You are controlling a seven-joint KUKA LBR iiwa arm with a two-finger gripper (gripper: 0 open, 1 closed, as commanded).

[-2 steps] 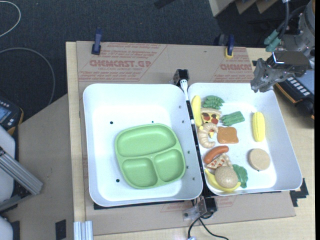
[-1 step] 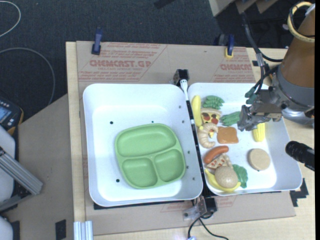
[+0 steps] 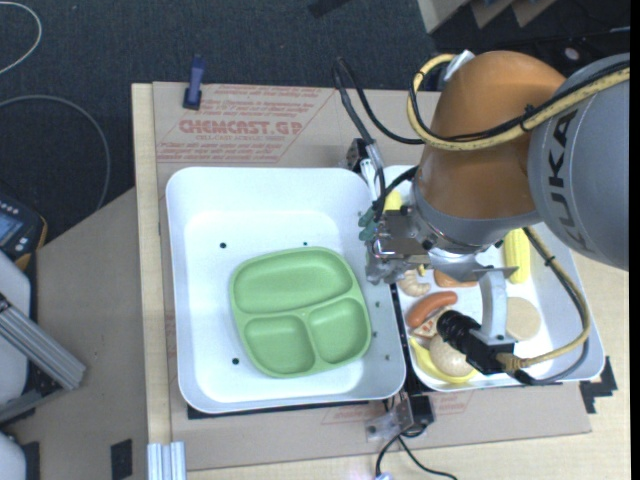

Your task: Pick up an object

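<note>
My gripper (image 3: 418,268) hangs low over the left part of the right white bin (image 3: 583,340), under the big orange and grey wrist. Just below it lie an orange-red sausage (image 3: 431,309) and a pale curled piece (image 3: 412,285). A yellow banana (image 3: 441,364) rests at the bin's front edge. On the right are a yellow corn cob (image 3: 517,253) and a beige round disc (image 3: 523,319). The wrist hides the bin's middle and back.
The left white bin (image 3: 183,268) bears a green divided plate (image 3: 298,311). Between the two bins runs a shared wall, close to the gripper's left side. A small blue item (image 3: 193,83) lies on the brown board behind the bins. Cables trail behind the arm.
</note>
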